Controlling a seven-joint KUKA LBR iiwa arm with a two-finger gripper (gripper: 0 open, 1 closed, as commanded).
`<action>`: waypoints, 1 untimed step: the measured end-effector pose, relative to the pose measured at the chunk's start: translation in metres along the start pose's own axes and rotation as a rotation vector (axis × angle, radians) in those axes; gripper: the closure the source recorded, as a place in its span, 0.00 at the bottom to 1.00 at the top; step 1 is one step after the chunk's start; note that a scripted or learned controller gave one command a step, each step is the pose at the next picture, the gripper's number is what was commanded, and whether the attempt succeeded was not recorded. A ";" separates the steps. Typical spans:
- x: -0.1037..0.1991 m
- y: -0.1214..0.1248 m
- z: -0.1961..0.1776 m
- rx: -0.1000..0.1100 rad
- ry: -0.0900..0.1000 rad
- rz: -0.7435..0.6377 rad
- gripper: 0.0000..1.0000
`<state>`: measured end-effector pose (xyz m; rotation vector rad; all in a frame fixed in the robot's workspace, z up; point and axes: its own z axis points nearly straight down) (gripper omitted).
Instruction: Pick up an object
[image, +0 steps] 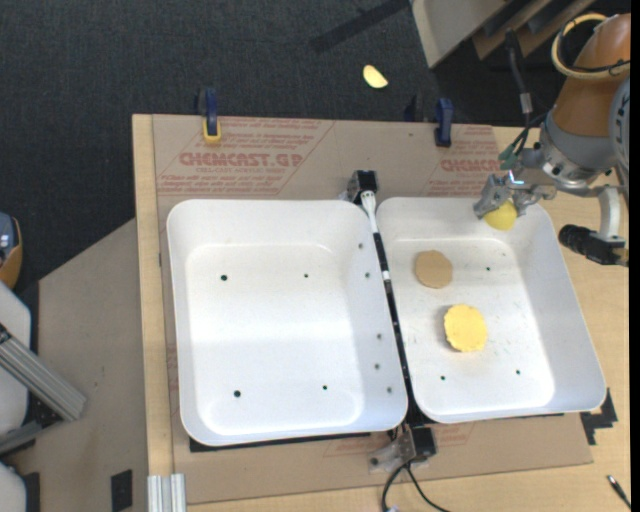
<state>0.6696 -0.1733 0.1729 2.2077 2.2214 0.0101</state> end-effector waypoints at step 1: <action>0.090 -0.030 -0.014 0.010 0.006 -0.003 1.00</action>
